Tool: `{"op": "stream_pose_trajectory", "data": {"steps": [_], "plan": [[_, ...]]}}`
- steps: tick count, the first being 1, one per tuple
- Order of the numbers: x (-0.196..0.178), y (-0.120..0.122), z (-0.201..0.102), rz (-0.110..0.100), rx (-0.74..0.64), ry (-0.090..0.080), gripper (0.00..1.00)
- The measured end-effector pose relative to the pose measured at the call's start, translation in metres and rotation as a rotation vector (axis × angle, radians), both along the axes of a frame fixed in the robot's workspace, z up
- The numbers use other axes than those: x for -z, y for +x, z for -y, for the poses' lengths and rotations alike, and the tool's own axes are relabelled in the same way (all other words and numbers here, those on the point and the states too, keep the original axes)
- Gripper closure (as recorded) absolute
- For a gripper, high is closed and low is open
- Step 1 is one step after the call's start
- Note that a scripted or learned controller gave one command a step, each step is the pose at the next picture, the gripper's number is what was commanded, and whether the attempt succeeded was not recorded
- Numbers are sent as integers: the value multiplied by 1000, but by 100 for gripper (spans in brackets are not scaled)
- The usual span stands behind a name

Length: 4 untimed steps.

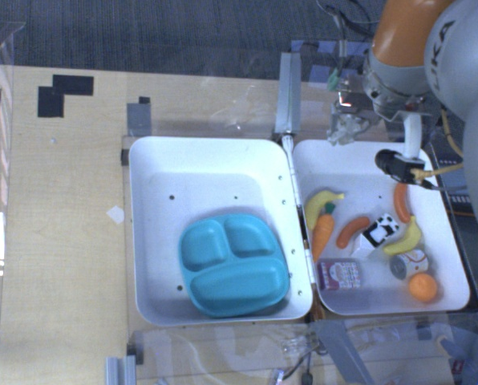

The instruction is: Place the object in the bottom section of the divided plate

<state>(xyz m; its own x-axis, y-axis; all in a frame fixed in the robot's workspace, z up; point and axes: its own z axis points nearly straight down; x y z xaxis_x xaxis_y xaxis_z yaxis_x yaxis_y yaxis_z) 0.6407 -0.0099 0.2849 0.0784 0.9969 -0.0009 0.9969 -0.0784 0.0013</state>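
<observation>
**Two bins, divided plate left, toy foods right**

Left bin: one blue divided plate, lying flat toward the near wall; two small sections on the far side, one large bottom section on the near side, bare. Right bin: yellow banana and orange carrot against the left wall, touching; red sausage just beside the carrot; black-and-white block (cow-patterned, apparently) between sausage and a second banana; orange-red piece near the far right; maroon carton by the near wall; grey can touching an orange fruit. Arm cut off at upper right; gripper above the far rim of the right bin, clear of every item; finger state impossible to tell, blurred and partly masked by cables. Carton label present but illegible; likewise the can's marking.
</observation>
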Motion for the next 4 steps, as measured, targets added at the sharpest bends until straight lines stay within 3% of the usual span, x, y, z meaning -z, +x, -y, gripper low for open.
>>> {"op": "stream_pose_trajectory", "data": {"steps": [1, 2, 3, 4], "plan": [[102, -11, -99, -5, -118, 1, 100], [189, -48, -140, -2, -236, 2, 100], [191, -67, -186, 44, 113, 2, 100], [195, -50, -246, 11, 445, 8, 100]]}}
